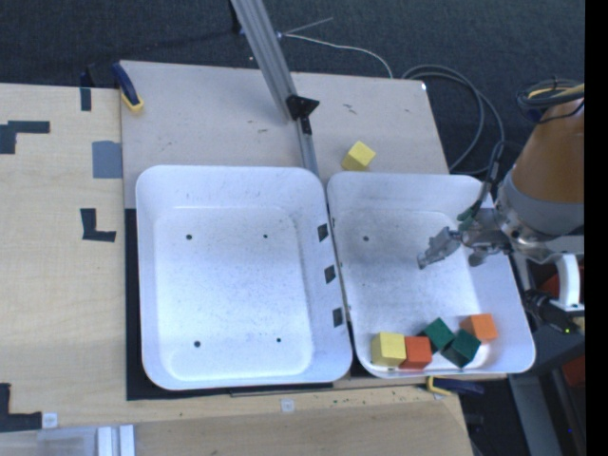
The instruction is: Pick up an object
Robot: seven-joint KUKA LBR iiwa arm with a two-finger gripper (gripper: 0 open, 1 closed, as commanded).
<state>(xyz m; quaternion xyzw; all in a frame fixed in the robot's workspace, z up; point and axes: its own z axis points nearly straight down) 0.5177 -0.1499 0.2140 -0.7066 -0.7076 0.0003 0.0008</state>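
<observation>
Blocks [429,341] cluster at 6 o'clock of the right bin [380,207]: yellow, orange, two green, another orange. My end effector [435,252] hovers mid-bin above them, grip state unclear. Yellow block [359,156] on desk [209,112], 12 o'clock.

The grey arm with its orange band reaches in from the right, tool [439,251] pointing left.

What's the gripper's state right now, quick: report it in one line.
Gripper: over the right bin, above the blocks at its near edge; nothing seen between its fingers, and open or shut cannot be told.
</observation>
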